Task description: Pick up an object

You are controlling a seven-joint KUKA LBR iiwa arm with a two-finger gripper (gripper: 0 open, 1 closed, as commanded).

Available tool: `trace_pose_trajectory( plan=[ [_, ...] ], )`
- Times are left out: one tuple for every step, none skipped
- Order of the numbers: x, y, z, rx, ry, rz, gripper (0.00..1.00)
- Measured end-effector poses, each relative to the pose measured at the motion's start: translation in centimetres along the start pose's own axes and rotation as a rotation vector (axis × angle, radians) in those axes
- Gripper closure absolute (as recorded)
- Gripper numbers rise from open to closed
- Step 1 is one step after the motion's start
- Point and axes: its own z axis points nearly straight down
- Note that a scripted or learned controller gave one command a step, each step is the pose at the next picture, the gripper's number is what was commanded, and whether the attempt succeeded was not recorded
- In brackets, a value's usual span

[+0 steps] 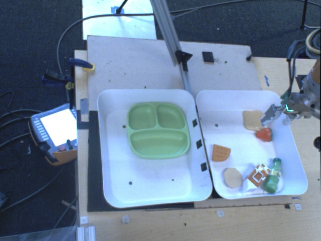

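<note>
Grey gripper (pixel 275 113) hangs over the right bin (pixel 220 107), just above a red tomato-like toy (pixel 264 134). Whether it is open or closed, I cannot tell

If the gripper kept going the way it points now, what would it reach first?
Probably the tan piece: the gripper points left and down toward it in the right bin. The red piece sits just beside that line; depth is unclear.
</note>
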Motion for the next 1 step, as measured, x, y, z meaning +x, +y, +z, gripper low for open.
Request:
trace_pose_trajectory(
  plan=[
    [0.00, 0.03, -0.05, -0.001, 0.000, 0.000, 0.00]
  ],
)
